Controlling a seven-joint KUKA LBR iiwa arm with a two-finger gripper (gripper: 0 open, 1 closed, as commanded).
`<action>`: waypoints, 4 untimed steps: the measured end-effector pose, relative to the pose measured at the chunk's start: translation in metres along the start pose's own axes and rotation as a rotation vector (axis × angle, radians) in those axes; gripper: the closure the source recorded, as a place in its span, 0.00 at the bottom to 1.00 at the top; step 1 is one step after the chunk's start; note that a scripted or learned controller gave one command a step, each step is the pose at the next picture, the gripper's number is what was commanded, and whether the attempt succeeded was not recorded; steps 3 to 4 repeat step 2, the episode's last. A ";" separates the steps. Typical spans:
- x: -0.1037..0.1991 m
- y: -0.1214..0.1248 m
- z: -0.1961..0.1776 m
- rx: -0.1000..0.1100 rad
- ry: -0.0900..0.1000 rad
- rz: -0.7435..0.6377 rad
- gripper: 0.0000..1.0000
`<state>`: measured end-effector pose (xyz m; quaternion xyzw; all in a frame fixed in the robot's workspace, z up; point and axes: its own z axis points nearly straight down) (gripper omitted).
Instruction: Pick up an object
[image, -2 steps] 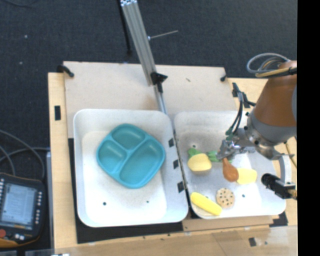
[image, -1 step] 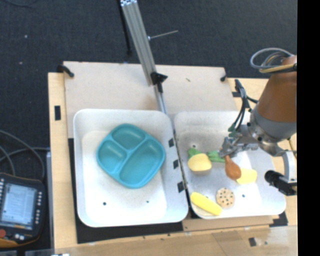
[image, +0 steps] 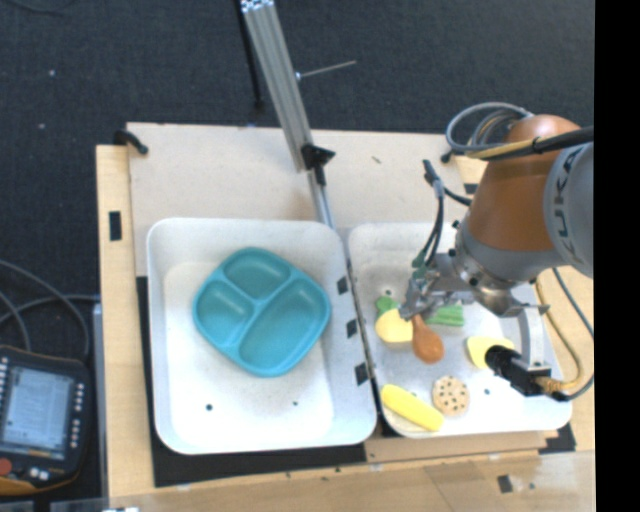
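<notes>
**Claw low over the toy pile, nothing lifted yet**

As far as the view shows, the pick is not done. Every candidate still lies on the floor of the right-hand shallow white bin (image: 400, 235), and none is seen raised off it.

The claw (image: 419, 298) sits low among the toys at the bin's left-centre. Whether it is spread or pressed together cannot be told from this slant, as its tip merges with the clutter beneath it.

Closest to it are three pieces:
- a rounded yellow plastic fruit (image: 393, 327), just below and left
- an orange-brown pear-shaped toy (image: 428, 345), just below, touching the yellow fruit
- a flat green plastic piece (image: 449, 316), just to the right

A small green bit (image: 385, 303) lies near the bin's left wall. Nearer the front edge rest a round speckled cookie toy (image: 451, 395) and a long yellow banana-like toy (image: 412, 407).

My reading is that the approach and descent are over. The closing, the lift and any proof of a hold all remain.

The grey arm with its orange band (image: 515, 215) reaches in from the right above the bench (image: 210, 170). Its wrist is bent downward, so the claw points at the bin floor at a slight lean toward the left. The left-hand white bin (image: 180, 400) holds a teal divided plastic plate (image: 262, 310), well apart from the claw.
</notes>
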<state>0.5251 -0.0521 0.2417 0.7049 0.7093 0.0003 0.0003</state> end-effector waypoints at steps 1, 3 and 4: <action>0.057 0.017 -0.004 -0.001 0.002 -0.003 1.00; 0.112 0.024 0.008 0.001 0.000 -0.001 1.00; 0.112 0.024 0.008 0.001 0.000 -0.001 1.00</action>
